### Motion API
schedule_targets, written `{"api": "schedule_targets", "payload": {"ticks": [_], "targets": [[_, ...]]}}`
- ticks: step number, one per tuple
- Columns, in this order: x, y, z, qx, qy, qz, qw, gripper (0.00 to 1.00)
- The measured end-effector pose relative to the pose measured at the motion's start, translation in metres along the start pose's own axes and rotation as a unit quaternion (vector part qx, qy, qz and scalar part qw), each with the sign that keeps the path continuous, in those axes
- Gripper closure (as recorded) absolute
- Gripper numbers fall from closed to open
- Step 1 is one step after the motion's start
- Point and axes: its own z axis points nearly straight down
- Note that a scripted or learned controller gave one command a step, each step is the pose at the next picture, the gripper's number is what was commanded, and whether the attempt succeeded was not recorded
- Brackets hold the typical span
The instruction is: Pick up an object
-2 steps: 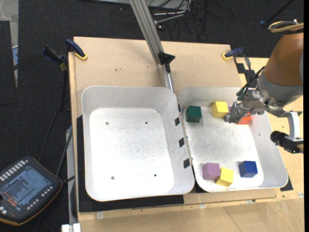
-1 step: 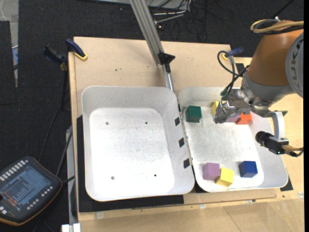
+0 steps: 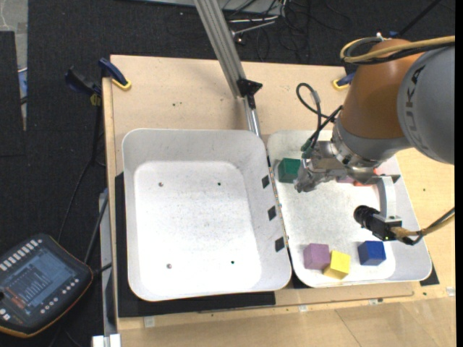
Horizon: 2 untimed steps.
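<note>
Four small blocks lie in the right bin point(image 3: 405, 266). A green block point(image 3: 289, 169) sits near its upper left corner. Along the front wall are a purple block point(image 3: 316, 256), a yellow block point(image 3: 337, 264) touching it, and a blue block point(image 3: 371, 252) a little to the right. My gripper point(image 3: 307, 178) hangs low over the bin's upper part, just right of the green block and very close to it. The grey and orange wrist hides much of the bin's far side.
The left bin point(image 3: 137, 194) stands beside the right one, their walls meeting at a shared edge with black clips point(image 3: 273, 212). A slanted metal pole point(image 3: 224, 49) rises from behind the bins. A black cable fitting point(image 3: 372, 221) hangs off the arm. A pendant point(image 3: 36, 284) lies on the floor at lower left.
</note>
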Motion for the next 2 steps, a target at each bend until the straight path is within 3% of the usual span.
{"api": "schedule_targets", "payload": {"ticks": [2], "targets": [[0.116,0.008,0.003,-0.001,0.0,0.0,1.0,1.0]]}}
